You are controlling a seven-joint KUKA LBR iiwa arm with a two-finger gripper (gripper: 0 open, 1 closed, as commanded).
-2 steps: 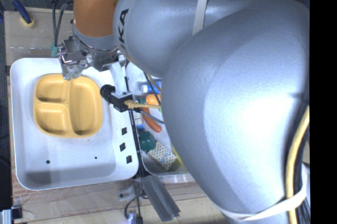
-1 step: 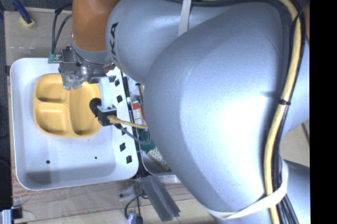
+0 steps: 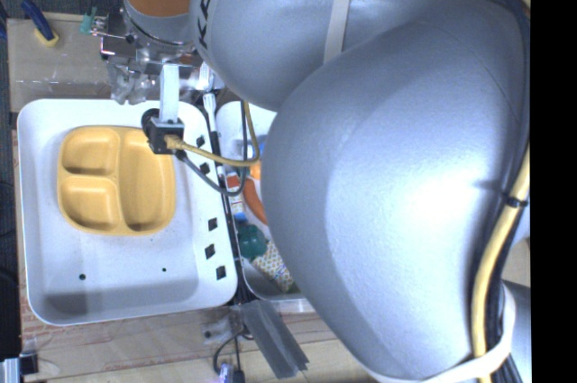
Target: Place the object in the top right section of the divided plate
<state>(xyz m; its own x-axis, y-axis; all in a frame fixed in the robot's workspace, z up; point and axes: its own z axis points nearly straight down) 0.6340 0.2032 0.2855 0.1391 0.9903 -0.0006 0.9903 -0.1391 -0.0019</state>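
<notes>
- Jaws sit over the left bin's (image 3: 108,282) far rim; clenched or released, I cannot tell.
- Just beside them, the yellow divided plate (image 3: 115,178) lies in that bin, every section bare.
- The object cannot be made out; placing looks undone.

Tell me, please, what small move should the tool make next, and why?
Probably shift the tool a little toward the yellow divided plate. The tool sits at the upper rim of the white bin, beside the plate rather than over it, and the plate's sections look bare.
</notes>
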